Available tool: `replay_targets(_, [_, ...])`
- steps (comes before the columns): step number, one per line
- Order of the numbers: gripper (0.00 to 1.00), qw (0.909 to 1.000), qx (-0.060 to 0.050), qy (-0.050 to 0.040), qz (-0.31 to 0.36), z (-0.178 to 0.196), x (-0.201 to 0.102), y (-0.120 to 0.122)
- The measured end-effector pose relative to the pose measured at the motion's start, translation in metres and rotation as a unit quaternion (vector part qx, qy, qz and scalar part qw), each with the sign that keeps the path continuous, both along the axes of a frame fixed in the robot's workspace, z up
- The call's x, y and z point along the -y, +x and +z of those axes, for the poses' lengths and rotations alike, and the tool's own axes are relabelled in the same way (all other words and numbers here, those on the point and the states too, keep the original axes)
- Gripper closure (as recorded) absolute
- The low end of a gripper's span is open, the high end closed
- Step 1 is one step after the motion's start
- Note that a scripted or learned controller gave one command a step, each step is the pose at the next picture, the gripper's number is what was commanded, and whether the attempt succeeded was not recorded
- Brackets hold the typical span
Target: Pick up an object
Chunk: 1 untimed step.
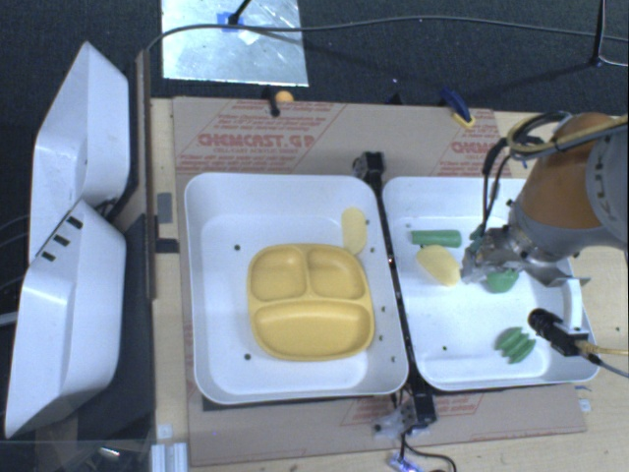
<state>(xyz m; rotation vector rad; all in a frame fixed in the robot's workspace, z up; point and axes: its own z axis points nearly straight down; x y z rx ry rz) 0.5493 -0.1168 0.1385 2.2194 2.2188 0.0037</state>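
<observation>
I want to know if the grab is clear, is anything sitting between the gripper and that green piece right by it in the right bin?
Nothing visible does. The gripper sits low in the right bin, right against the round green piece. The yellow piece lies just to its other side, and the green stick lies above that.

Red lettering is showing on the brown cardboard sheet (324, 136) lying under the two bins. On the far left part of the sheet, just beyond the left bin (221, 200), large red capitals are reading "CHEMCAST GP" or something close to it; the last letters are blurring and cannot be told for sure. A line of smaller red print is running above those capitals and another below, both too small to read. On the far right part of the sheet, beyond the right bin (423, 193), the same red print is appearing again, partly covered, with only a few letters showing.
</observation>
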Motion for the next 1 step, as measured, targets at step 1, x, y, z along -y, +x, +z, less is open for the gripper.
replay_targets(1, [1.00,1.0000,0.001,-0.0001,0.000,0.0605,0.0044,0.0067])
